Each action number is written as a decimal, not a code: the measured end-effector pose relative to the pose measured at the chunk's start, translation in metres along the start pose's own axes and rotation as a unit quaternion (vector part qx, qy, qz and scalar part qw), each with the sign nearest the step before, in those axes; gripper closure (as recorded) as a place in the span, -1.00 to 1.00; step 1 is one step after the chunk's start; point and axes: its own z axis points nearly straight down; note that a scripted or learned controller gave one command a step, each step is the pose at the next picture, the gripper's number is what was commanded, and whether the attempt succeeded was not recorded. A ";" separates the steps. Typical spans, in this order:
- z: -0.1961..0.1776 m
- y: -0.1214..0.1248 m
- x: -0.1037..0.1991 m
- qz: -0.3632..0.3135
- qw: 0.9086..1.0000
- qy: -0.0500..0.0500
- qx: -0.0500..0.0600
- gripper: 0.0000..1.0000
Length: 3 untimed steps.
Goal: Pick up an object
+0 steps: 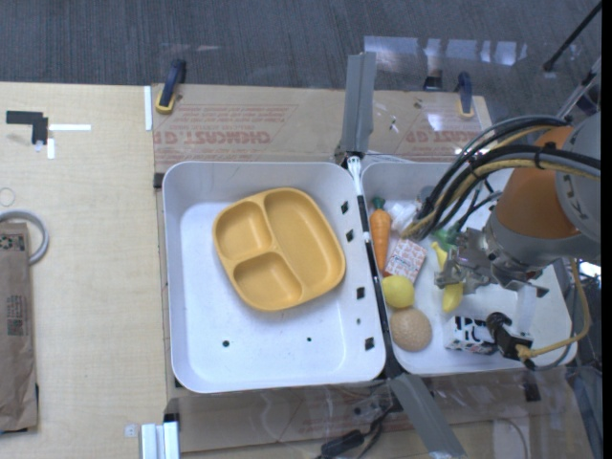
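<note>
My gripper (455,273) hangs low over the right bin (555,347), in its middle. A yellow object (451,299) shows right at the gripper's lower edge, with another yellow bit (440,253) at its upper left; whether it is held is unclear. To the left lie an orange carrot (381,237), a pink-and-white packet (405,257), a yellow lemon (399,292) and a tan round ball (411,329). A black-and-white printed item (475,333) rests at the bin's front.
The left bin (191,333) holds a yellow divided plate (277,247). The grey arm with its orange band (535,204) and a bundle of cables cover the right bin's back right. A brown paper bag (17,323) lies on the bench at far left.
</note>
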 end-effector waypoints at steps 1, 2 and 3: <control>-0.153 0.009 0.037 0.061 0.998 0.000 -0.002 1.00; -0.126 0.050 0.063 0.059 0.998 0.000 -0.002 1.00; -0.116 0.068 0.162 0.012 1.000 0.000 -0.002 1.00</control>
